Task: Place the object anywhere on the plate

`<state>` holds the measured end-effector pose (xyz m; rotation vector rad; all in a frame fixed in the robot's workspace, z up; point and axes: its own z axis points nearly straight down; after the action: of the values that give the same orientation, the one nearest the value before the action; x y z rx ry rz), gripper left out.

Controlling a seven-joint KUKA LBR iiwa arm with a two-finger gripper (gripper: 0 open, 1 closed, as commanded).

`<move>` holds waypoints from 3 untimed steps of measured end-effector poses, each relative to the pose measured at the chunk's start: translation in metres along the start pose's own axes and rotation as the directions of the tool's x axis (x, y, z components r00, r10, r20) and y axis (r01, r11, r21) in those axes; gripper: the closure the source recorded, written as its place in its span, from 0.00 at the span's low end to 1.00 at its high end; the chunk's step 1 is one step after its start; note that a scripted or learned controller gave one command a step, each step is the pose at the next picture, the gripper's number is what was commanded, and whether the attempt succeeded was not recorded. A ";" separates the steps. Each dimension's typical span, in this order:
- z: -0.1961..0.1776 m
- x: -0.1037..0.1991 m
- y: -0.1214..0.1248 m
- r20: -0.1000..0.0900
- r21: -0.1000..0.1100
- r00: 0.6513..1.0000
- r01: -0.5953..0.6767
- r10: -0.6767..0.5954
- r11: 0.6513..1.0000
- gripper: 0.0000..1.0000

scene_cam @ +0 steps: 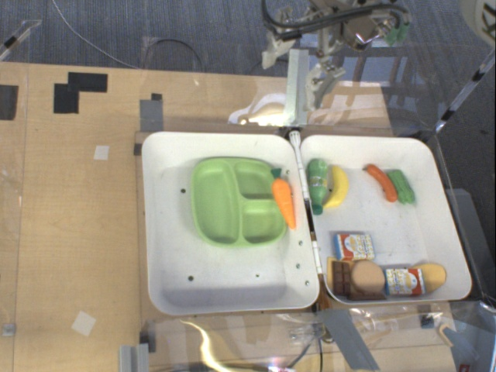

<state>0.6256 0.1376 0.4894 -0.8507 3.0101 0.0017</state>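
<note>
Carrot [284, 201] on plate [225, 208] rim — right edge

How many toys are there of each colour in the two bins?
Green: 3, the plate, the bottle, the pickle
Orange: 2, the carrot, the sausage
Yellow: 1, the banana
Brown or tan: 2, the chocolate bar, the bread roll
Blue and white: 1, the small box
Total: 9
</note>
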 end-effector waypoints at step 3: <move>0.059 0.046 0.020 -0.005 0.001 0.929 -0.370 0.370 0.929 0.00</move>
<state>0.5770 0.1312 0.4297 -0.2693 3.1218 0.0035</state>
